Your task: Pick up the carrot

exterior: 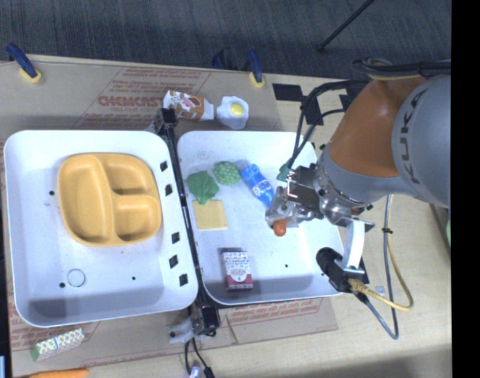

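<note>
Here, the pincer [282, 215] hangs low over the right bin [303, 142], and I cannot tell how it stands. The small orange carrot [280, 228] sits right at its tip, just under it. A blue packet [258, 183] lies just up and left, with 2 green veggies [214, 179] farther left.

We see only an orange tip of the carrot [280, 227] under the gripper [287, 213]; the arm [397, 140] runs off the right edge.
</note>
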Action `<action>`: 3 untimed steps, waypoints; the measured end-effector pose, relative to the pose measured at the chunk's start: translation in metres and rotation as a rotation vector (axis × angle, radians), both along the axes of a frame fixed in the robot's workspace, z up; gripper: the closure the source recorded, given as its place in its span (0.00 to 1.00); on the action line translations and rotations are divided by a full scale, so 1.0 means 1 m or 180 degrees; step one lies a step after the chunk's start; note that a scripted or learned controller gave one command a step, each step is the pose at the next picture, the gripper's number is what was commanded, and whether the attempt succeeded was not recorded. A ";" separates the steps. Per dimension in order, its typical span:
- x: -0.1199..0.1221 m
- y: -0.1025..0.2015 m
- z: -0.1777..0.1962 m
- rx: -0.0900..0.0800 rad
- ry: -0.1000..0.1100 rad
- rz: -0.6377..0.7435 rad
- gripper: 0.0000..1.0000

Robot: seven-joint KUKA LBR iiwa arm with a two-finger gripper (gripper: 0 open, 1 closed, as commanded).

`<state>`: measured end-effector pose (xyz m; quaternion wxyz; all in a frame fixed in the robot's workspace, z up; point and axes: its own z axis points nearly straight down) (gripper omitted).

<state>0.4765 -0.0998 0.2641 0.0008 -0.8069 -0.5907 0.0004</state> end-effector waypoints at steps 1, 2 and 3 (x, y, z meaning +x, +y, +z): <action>0.000 -0.001 0.007 0.0001 -0.0001 0.0005 1.00; 0.000 -0.016 0.023 0.0002 0.0003 0.0067 1.00; -0.001 0.049 -0.044 0.0003 0.0010 0.0697 1.00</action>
